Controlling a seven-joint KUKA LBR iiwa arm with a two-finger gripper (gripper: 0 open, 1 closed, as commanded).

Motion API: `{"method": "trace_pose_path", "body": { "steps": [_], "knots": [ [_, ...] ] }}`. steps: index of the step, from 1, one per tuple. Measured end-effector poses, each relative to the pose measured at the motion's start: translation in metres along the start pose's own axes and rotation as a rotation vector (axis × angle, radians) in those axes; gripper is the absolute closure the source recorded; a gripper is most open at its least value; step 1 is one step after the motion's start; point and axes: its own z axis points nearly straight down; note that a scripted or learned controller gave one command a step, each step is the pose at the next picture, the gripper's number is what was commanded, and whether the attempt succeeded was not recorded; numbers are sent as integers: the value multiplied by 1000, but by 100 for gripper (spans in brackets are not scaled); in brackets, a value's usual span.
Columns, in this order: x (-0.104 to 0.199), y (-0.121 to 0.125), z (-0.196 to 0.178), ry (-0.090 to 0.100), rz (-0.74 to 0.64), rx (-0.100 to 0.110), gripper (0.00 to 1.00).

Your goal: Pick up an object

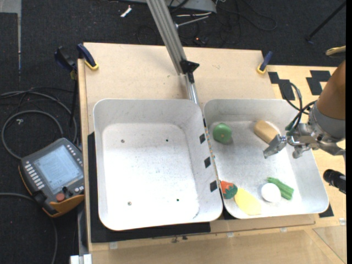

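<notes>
I see my pincer (285, 146) over the right bin (308, 202), its fingers spread apart and holding nothing; the tan block (266, 130) lies just beside it; the green ball (222, 133) sits well apart.

Loose objects in the right-hand bin (308, 164)

A round green ball-like piece (223, 132) lies near the bin's left wall, toward the table's far edge; a tan, bread-like block (266, 130) rests tilted to its right. Along the bin's near edge sit a small orange-and-green item (228, 190) in the left corner, a flat yellow piece (247, 202) beside it, a white round object (270, 192), possibly an egg, and a green leafy strip (283, 187) touching its right side.
</notes>
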Motion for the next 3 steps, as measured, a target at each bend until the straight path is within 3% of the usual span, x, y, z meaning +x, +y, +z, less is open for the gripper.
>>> {"method": "trace_pose_path", "body": {
  "steps": [1, 3],
  "knots": [
    [0, 1, -3, -1, 1, -5, 0],
    [-4, 1, 96, 0, 2, 1, 0]
  ]
}}
